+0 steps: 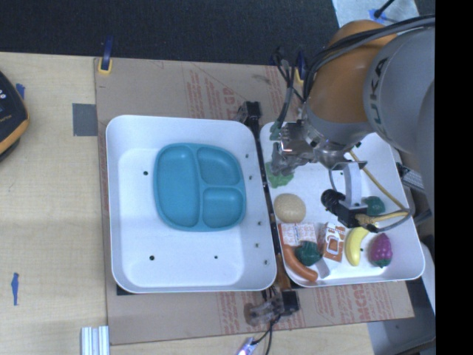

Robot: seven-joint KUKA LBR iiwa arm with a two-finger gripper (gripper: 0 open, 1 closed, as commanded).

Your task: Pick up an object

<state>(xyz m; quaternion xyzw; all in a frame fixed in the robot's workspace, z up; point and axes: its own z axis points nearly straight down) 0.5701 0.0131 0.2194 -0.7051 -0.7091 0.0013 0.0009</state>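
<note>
green toy (281,174) beneath fingers (284,151)

A: Both bins (118,198) look like smooth white plastic; the blue tray (198,186) is matt plastic.

B: The desk (52,198) is pale wood grain, under brown cardboard (177,87). The banana (355,245) looks glossy.

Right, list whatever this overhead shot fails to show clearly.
- Gripper: whether anything sits between its fingers, blurred and crowded by the wrist in the camera view.
- Green item beneath it: too blurred to identify.
- Right bin: its upper part is hidden by the arm.
</note>
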